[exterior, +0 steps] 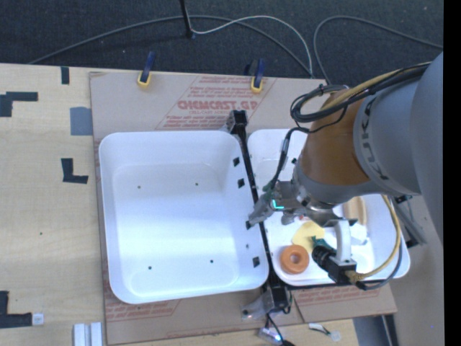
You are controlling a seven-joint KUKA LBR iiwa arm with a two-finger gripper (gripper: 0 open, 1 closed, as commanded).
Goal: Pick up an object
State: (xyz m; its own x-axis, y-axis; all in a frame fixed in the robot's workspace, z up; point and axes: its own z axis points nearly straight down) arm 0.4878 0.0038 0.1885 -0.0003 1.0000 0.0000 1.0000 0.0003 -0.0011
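1. Orange ring point(294, 259) looks the likeliest target. It lies flat near the front edge of the right bin point(302, 280), close to the wall shared with the left bin point(115, 193). Its top is clear, nothing stacked on it.
2. Yellow piece point(307, 232) sits just behind the ring, touching or nearly so; can't resolve which. Partly covered, so shape unclear.
3. Tan piece point(356, 211) lies further right in the same bin, mostly hidden by the arm.
4. Gripper point(308, 216) hangs low over the right bin, above the yellow piece and just behind the ring. Open or closed: cannot tell, the wrist blocks it. Nothing visibly held.
5. My read: it's lining up on that cluster, not grasping yet. Pick not done.
6. Arm point(338, 157) comes in from the right and bends steeply down, which is why it covers most of that bin.
7. Risk guess: the ring sits tight between the bin wall and the yellow piece, so a grab could nudge one or catch both.
8. Both bins sit on a cardboard sheet point(209, 103) held at its far edge by two clamps point(147, 72), presumably so nothing slides when the arm pushes.
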